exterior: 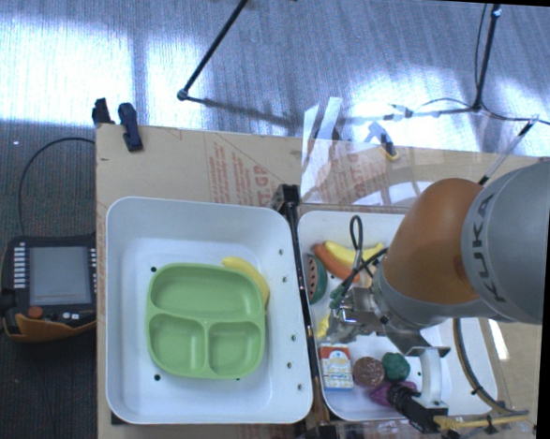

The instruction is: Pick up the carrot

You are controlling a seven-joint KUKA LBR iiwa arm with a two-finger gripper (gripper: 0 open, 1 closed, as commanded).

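The carrot [329,263] is an orange stick lying at the back left of the right bin [339,408], just in front of a yellow banana [357,254]. Its right end is hidden under the arm. My gripper [344,311] hangs low over the left half of that bin, a little in front of the carrot. The big grey and orange wrist [441,258] covers the middle of the bin.
A watermelon slice [315,280] lies by the right bin's left wall. Along its front sit a small carton [337,367], a brown disc [370,371], a green piece [396,366] and a purple piece [382,396]. The left bin [132,251] holds a green divided plate [207,320] and a yellow piece [250,274].
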